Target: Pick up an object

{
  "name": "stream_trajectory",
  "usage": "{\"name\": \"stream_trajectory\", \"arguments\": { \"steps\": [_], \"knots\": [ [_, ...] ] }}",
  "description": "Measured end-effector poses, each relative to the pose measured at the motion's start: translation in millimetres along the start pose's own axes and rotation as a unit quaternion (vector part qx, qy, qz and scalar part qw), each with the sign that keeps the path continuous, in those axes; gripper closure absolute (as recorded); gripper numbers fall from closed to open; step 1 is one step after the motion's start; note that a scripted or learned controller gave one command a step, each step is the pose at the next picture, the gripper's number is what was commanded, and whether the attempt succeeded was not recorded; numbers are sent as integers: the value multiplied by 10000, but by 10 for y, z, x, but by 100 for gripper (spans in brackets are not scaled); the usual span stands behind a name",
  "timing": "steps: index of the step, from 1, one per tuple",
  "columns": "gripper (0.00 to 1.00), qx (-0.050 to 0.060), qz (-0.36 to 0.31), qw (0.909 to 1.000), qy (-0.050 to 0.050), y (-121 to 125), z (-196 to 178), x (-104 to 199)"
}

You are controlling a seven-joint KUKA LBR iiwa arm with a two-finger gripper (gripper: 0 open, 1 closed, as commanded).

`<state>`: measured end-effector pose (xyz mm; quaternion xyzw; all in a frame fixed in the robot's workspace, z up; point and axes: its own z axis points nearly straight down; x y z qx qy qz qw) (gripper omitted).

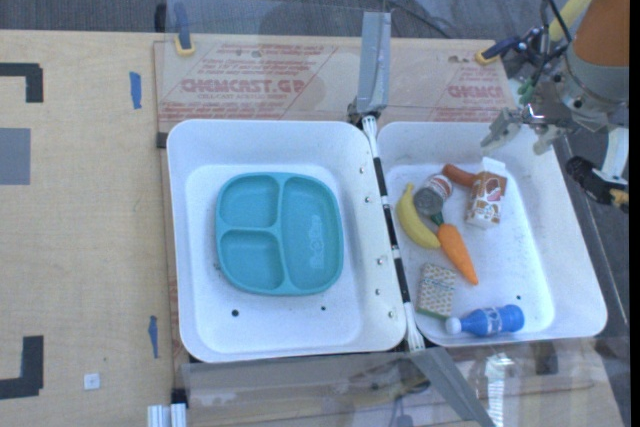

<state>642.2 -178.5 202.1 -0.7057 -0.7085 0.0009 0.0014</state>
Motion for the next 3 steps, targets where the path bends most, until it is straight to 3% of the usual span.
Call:
{"name": "stream_trajectory", "arguments": {
  "steps": [1, 2, 3],
  "knots": [
    [0, -27, -872, 9962, -11, -148, 1079, 94],
    [100, -30, -865, 9962, -13, -144, 1001, 86],
    [100, -16, -431, 9991, -8, -87, 243, 546]
  ]
}}
